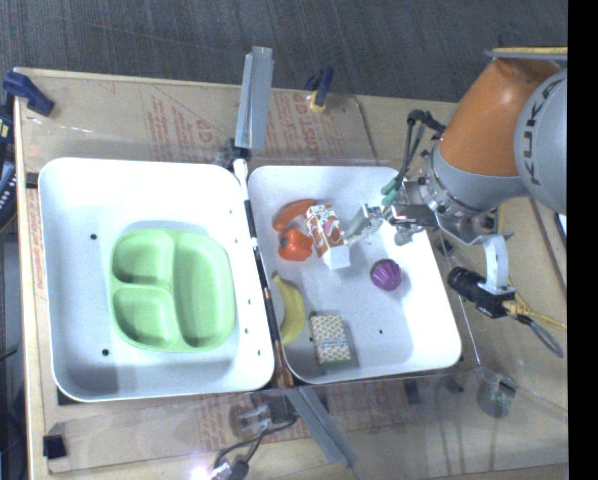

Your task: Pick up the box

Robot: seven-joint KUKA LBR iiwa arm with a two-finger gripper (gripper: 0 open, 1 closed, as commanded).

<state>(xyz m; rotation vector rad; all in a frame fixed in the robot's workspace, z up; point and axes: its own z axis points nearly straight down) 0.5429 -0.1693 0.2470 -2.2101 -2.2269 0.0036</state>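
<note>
You are looking at a robot lab, not a home. A big grey and orange robot arm leans over a plain wooden bench. Blue clamps hold things at the bench edge. Two white bins sit side by side, with toy food and a green plate inside. Dark carpet covers the floor.
</note>
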